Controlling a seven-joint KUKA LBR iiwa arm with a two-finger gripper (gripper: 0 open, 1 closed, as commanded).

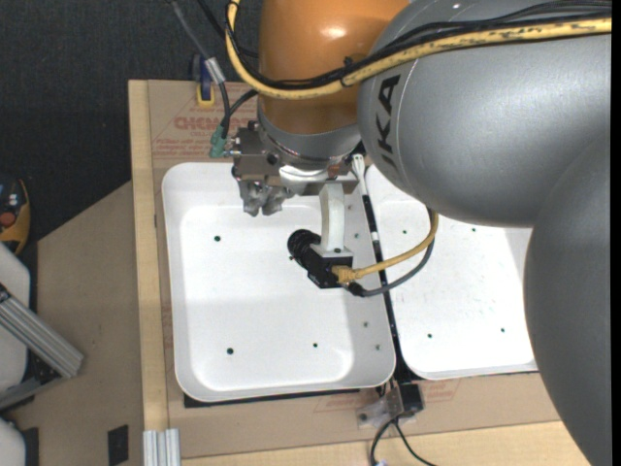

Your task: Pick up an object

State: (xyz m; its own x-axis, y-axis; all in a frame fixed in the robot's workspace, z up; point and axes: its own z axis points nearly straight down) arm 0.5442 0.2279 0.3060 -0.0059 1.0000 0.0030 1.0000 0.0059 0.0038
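Reaching in from the right, the grey arm (505, 115) with its orange band (315, 37) hangs over the far part of the left bin (194, 289), and its gripper (262, 200) sits low near that bin's far wall. Whether the gripper is released or clenched cannot be told, since the wrist blocks the view, and nothing can be seen held in it. No loose object to pick up can be made out on the left bin's white floor, while the right bin (466, 328) lies just beside it, partly under the arm.
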